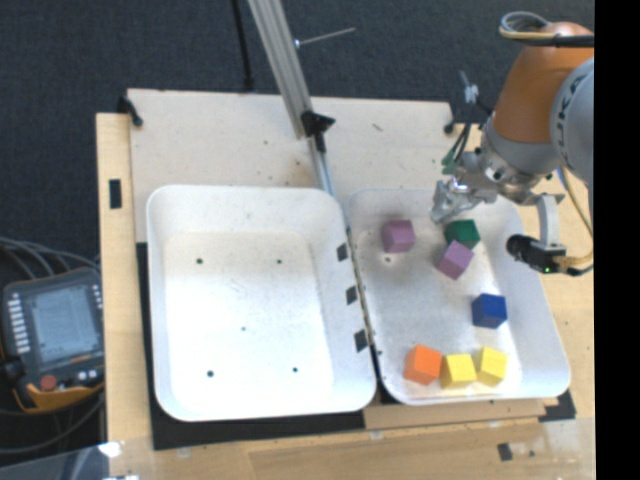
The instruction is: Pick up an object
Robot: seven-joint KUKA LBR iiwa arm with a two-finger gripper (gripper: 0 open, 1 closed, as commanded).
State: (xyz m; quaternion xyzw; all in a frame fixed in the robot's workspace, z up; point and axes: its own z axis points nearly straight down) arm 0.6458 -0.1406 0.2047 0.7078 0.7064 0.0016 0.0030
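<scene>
The arm (535, 88) is reaching in over the right bin (530, 383), its grey body and orange band hanging above the bin's far right corner. The pincer (452, 203) is hovering low over the far part of that bin; whether it is released or clenched cannot be told from this slanted view, and nothing is visibly sitting between its tips.

Just beside and below the pincer, toward the camera, a green cube (463, 233) is lying, partly tucked under the tool. Touching or nearly touching that cube, a little nearer still, a purple cube (455, 258) is resting tilted. To the pincer's left, near but apart, a second purple cube (398, 235) is sitting on the bin floor. Farther toward the camera and slightly right of the pincer, a blue cube (489, 310) is standing alone. Well apart from the pincer, along the near rim, an orange cube (423, 364), a yellow cube (459, 369) and another yellow cube (492, 364) are lining up in a row, each just beside the next.

Far to the pincer's left, the left bin (170, 218) is lying on the counter (200, 128). A metal pole (285, 58) is rising from the counter between the bins.
</scene>
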